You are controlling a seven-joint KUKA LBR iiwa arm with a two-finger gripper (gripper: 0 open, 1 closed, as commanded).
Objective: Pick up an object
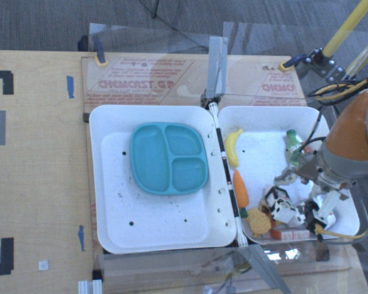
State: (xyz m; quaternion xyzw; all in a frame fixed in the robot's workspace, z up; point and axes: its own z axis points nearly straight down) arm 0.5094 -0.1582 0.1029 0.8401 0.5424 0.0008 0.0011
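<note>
tool amid clutter; green bottle partly hidden

Teal plate in left bin (banana rightward)

The arm is extended inward from the right edge, its orange band uppermost. The gripper is carried low, beneath the wrist.
</note>
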